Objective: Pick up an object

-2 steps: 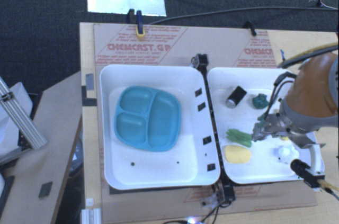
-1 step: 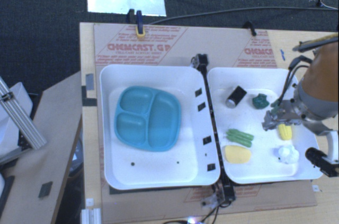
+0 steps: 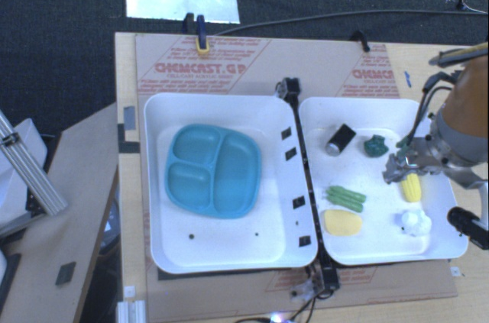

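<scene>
Two white bins sat side by side on the bench. The left bin (image 3: pixel 164 237) held a blue divided plate (image 3: pixel 212 169) and nothing else that could be made out. The right bin (image 3: pixel 359 256) held six small things: a black cylinder (image 3: pixel 341 138) and a teal lump (image 3: pixel 375 146) toward the back, green pods (image 3: pixel 346 197) and a yellow lemon (image 3: pixel 343 222) near the divider, a white lump (image 3: pixel 413 221) at the front right, and a yellow corn cob (image 3: pixel 411 188). The gripper (image 3: pixel 403 167) hung low at the bin's right side, with the corn just beside and below it toward the front, its long axis running roughly front to back. Whether the gripper was spread or pinched could not be told from this angle, and nothing was seen held. The corn looked the likeliest target, being nearest.
</scene>
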Available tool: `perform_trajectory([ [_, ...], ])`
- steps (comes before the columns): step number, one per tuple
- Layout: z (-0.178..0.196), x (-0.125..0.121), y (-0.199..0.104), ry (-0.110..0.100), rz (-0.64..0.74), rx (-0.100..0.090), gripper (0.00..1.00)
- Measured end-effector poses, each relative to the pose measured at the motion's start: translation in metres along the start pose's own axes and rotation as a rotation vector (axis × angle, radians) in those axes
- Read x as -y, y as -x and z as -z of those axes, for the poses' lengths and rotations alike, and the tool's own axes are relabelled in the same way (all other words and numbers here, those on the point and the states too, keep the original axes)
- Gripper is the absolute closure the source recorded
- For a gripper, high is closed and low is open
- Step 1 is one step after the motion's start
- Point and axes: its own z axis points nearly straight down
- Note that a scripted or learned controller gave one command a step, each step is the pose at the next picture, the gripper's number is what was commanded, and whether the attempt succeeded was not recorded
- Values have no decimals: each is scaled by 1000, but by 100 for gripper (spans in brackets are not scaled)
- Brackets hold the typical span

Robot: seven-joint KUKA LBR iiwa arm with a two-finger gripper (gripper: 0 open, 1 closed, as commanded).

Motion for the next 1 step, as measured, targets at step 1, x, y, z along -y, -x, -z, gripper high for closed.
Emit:
perform_trajectory([
  [1,-11,-18,-47,-2,5,-2,100],
])
